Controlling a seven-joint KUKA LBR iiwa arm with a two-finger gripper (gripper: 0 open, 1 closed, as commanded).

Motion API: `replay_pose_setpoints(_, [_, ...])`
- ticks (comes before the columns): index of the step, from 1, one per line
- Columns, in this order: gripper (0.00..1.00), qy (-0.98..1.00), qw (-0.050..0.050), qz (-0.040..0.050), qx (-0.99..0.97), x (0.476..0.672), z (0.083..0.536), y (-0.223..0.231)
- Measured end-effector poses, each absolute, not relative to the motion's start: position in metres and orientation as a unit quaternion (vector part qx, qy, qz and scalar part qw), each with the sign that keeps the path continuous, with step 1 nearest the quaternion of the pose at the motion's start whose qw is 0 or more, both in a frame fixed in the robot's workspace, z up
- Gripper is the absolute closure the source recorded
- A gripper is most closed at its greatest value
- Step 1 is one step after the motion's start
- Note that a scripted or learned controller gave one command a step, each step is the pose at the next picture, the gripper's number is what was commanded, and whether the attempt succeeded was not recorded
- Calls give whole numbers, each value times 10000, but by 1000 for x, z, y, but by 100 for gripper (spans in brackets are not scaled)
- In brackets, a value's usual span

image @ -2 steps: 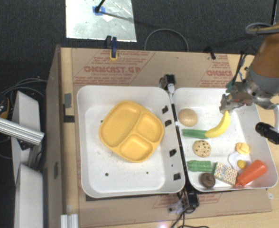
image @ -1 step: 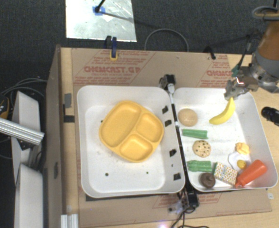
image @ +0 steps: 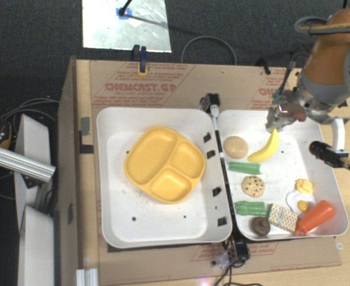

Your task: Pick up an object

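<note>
Over the right bin's (image: pixel 341 216) far edge, the hand (image: pixel 278 119) hovers just above a banana (image: pixel 265 148). Whether its grip is wide or narrow cannot be told.

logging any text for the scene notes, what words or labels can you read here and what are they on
"CHEMCAST GP": red print on the brown board behind the left bin.
The same red print on the board behind the right bin: partly cut off by the arm, too faint to read.
Smaller red lines around both prints: too blurred to read.

Yellow banana (image: pixel 265 148) lying slanted in right bin's upper part, beside tan round bun (image: pixel 236 146), its top end just under the gripper (image: pixel 280 119)
</note>
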State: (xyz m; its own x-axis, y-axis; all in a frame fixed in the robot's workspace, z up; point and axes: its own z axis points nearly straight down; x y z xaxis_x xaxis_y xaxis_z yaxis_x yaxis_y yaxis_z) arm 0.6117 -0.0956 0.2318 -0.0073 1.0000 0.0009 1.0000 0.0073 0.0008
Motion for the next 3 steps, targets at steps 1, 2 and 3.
replay_pose_setpoints(1, [100, -7097, -10, -15, -7045, 669, 207, -69])
replay_pose_setpoints(2, [100, -7105, 0, -19, -7037, 632, 234, -10])
replay_pose_setpoints(3, [100, -7104, 6, -8, -7038, 615, 230, 42])
